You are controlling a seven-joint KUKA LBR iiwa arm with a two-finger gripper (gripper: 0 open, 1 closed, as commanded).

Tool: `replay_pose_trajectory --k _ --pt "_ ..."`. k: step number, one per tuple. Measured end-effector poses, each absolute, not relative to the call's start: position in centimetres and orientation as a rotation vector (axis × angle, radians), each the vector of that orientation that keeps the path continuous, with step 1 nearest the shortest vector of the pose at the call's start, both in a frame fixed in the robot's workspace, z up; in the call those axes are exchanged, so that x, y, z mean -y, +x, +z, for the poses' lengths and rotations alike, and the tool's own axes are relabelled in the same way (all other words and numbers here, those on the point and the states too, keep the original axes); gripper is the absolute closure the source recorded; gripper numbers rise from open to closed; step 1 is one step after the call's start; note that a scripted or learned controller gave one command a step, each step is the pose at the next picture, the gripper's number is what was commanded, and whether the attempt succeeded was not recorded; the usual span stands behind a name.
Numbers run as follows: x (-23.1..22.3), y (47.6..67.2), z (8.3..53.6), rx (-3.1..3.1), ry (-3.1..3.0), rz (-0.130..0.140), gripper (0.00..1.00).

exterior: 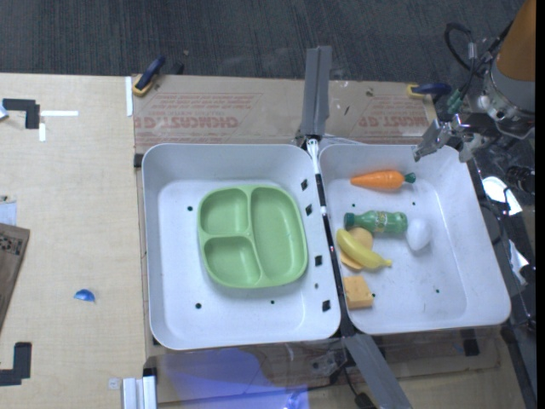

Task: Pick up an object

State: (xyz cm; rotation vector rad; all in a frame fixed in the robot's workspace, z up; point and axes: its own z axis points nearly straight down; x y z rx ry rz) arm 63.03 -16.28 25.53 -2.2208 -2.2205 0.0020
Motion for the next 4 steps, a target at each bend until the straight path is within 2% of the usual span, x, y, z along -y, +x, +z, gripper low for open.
replay_pose_trajectory --k 1,2,3,4 --pt "15.1 64.5 10.9 2.065 -2.367 0.003 0.0" --pt "15.1 64.6 10.9 2.066 -2.367 0.002 0.0" --pt "12.1 58.3 9.1 2.179 -2.262 0.002 0.0" --pt "12.3 58.3 10.0 2.173 -2.267 0.003 1.0"
